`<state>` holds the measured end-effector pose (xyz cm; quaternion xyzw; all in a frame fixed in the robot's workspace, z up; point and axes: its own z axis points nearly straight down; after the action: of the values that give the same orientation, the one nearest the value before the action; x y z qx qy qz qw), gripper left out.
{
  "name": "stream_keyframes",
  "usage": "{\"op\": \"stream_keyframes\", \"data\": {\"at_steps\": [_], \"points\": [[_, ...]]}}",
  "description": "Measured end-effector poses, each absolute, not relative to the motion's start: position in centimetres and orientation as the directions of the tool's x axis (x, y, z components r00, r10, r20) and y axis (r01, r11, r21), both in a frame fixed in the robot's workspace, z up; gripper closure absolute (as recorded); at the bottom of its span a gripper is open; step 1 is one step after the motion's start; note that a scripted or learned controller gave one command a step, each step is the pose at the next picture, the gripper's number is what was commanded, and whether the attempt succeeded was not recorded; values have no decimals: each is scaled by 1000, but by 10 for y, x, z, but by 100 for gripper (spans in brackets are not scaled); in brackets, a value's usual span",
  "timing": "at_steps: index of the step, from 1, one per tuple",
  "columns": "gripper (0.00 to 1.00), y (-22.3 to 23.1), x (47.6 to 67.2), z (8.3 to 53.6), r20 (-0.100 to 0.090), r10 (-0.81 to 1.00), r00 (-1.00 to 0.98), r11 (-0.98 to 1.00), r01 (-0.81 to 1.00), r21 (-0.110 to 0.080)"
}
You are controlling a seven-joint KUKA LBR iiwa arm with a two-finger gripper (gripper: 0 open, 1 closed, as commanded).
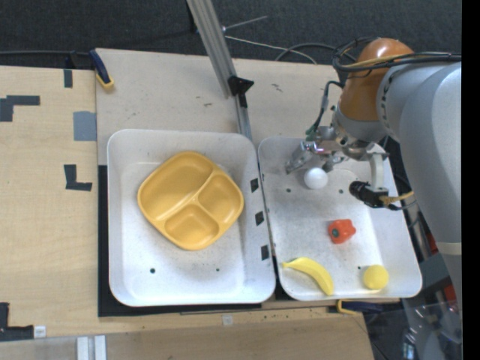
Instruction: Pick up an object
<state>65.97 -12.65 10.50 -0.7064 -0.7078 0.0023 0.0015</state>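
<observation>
In the right bin (300, 223) lie a white ball (316, 177), a small red fruit with a green stem (341, 231), a yellow banana (311, 273) and a yellow lemon (375, 277). My gripper (312, 156) hangs at the far end of this bin, directly over the white ball and close to its top. The wrist and its cables hide the gripper's tips. The red fruit lies mid-bin. The banana and lemon rest along the near edge.
The left bin (124, 223) holds a yellow divided plate (191, 199). A slanted metal rail (214, 43) runs from the top down to the gap between the bins. The grey arm (427, 141) covers the right bin's far right corner.
</observation>
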Motion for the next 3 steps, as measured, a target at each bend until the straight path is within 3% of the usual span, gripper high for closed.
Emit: {"op": "stream_keyframes", "data": {"at_steps": [1,3], "points": [[100,-126,661,118,-1,1000,-4,4,1000,-2],[100,-116,666,231,0,1000,-3,3,1000,4]]}}
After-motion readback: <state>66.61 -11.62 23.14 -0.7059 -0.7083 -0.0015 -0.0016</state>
